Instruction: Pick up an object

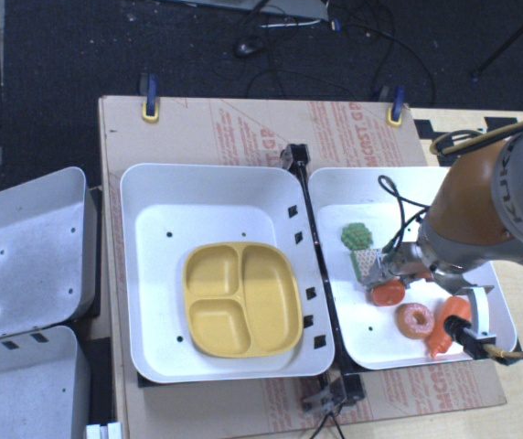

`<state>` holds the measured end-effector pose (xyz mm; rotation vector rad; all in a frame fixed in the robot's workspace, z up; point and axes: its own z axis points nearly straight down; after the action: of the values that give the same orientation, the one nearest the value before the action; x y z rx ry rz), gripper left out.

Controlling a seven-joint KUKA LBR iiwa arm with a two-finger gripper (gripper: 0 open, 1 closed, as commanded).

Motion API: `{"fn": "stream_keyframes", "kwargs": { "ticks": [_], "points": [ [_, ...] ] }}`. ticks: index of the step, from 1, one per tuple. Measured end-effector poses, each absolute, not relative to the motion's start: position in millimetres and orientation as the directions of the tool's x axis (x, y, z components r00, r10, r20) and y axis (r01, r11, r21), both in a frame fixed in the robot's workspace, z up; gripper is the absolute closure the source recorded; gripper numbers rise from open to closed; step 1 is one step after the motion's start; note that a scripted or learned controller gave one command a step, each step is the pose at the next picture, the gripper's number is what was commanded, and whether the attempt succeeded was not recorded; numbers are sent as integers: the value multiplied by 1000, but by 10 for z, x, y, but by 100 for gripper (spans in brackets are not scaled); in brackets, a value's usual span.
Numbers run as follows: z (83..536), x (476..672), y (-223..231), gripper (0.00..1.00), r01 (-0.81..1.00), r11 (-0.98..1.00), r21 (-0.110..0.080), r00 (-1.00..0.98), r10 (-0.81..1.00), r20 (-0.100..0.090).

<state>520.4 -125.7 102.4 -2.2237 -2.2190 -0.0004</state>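
camera view: arm point(495, 204) enters from the right, cut off at the frame edge; its grey-and-orange wrist hides the upper right part of the right bin point(335, 337). end effector point(391, 271) sits low in that bin, over the toys; small and partly masked by the wrist and cables, so cannot tell how far it is open or whether it has hold of anything.

objects in right bin: green bumpy piece point(357, 236) near the bin's left-centre; just below it a grey patterned piece point(366, 262), touching or beside the end effector, contact not resolvable. red round piece point(389, 293) directly under the end effector, upper edge hidden by it. pink ring-shaped piece like a doughnut point(415, 319) to its right, lying flat. orange carrot-like piece point(446, 323) beside the ring, tilted, its lower end near the bin's front wall.

left bin point(152, 199) holds a yellow three-compartment tray point(241, 298), flat, roughly centred.

writing: red printed lettering on the cardboard-coloured worktop point(216, 131), upside down and partly covered by the bins; not legible. two yellow clamps point(151, 108) at the worktop's far edge.
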Motion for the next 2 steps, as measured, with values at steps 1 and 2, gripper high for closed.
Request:
{"fn": "stream_keyframes", "kwargs": {
  "ticks": [1,2],
  "points": [
    [1502,5172,-1345,100,1000,-2,4,2,1000,-1],
    [2137,5174,-1338,100,1000,3,7,-3,1000,-2]
  ]
}}
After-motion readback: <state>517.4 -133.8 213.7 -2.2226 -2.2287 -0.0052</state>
